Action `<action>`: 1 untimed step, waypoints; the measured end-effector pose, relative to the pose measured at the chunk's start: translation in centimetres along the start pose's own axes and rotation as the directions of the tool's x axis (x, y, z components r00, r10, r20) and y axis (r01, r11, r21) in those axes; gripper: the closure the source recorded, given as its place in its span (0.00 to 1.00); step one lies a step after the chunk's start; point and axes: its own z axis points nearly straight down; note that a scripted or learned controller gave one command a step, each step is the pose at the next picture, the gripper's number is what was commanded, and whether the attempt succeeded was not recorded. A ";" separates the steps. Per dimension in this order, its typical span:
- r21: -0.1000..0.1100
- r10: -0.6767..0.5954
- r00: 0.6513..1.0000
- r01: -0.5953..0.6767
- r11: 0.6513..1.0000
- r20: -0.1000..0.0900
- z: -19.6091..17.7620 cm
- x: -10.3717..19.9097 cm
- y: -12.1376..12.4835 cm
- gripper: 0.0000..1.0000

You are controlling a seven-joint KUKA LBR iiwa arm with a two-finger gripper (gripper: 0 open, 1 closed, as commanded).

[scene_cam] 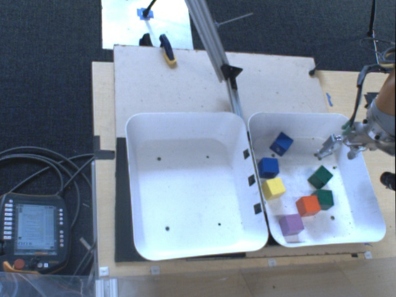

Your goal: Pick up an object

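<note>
Two shallow white bins sit side by side on the desk [278, 79]; left bin [185, 135] takes the centre of the frame, right bin [365, 221] the lower right; their rims touch along the middle edge.

All blocks lie in the right bin: a blue cube [281, 144] tilted, near the bin's upper left; a second blue cube [268, 166] just below it, by the shared rim; a yellow cube [273, 188] touching or nearly touching that one's lower edge; a purple cube [291, 224] near the bin's bottom rim; an orange cube [307, 205] just up-right of the purple; a green cube [325, 198] touching the orange on its right; another green cube [320, 177] tilted, just above that pair.

The arm comes in at the right edge of the frame, mid height; the pincer [328, 148] points left over the right bin's upper right part, above the upper green cube and well right of the tilted blue one; nothing sits between its metal tips; can't tell how wide it stands, too small and blurred.

Elsewhere: a teach pendant [34, 231] w/ screen at lower left, its black cables [55, 163] looping above it; a slanted metal pole [207, 26] running from top centre down to the bins' shared corner; a blue-and-yellow clamp [167, 49] at upper left of the desk.
</note>
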 end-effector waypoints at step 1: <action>0.002 -0.001 1.000 0.001 1.000 -0.001 6.2 0.1 0.0 0.00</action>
